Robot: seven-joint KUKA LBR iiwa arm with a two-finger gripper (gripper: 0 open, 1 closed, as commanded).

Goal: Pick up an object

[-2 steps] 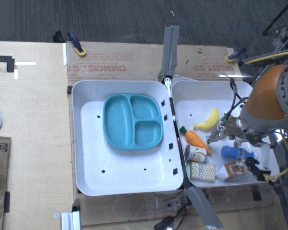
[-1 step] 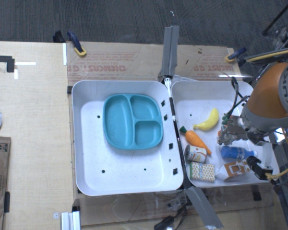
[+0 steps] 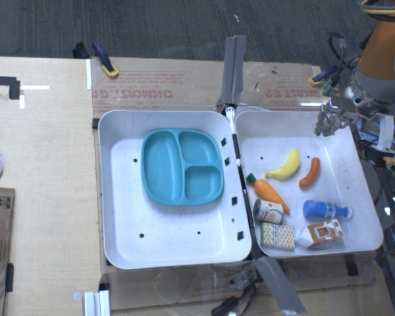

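**Six items counted in the right bin, one plate in the left**

Where the two white bins sit side by side on the tabletop, the contents are unevenly shared. In the left bin a single teal divided plate is seen, with three compartments. In the right bin six objects are counted: one yellow banana, one reddish sausage, one orange carrot, one blue bottle, one small can lying on its side, and one small carton with orange and white print. A seventh piece, a tan cracker-like square, is found just beside the can at the bin's near edge.

The banana and sausage lie near each other toward the middle; the carrot and can are touching or nearly so.

The gripper is held above the far right corner of the right bin, well apart from every object. Nothing is seen between its fingers; how far they are parted cannot be told from this view.

Two clamps are noted at the cardboard's far edge.
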